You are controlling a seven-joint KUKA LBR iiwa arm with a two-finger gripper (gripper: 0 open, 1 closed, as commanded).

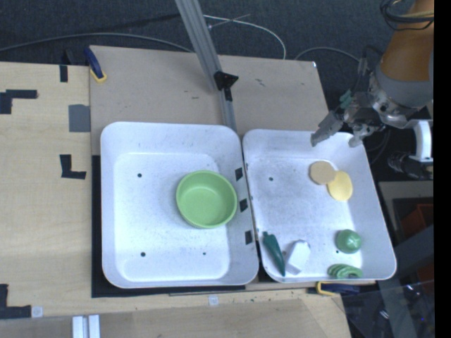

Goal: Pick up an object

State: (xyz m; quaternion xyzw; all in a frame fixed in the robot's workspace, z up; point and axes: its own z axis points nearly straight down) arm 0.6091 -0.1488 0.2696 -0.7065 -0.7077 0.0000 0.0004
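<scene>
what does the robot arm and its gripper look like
The KUKA arm is rounded, with a wide orange band above a grey wrist section. A dark looped cable sits at its top. Below the wrist hangs the two-finger gripper, a compact mix of grey metal, dark parts and a small teal-green detail, ending in slim dark grey fingers.

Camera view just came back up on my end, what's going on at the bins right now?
The grey KUKA arm's two-finger gripper hangs open over the top right corner of the right white bin, with nothing between its fingers. Just below it lie a tan flat disc and a yellow flat disc, overlapping. The round green plastic bowl sits in the left white bin. Nothing is picked up yet.
</scene>
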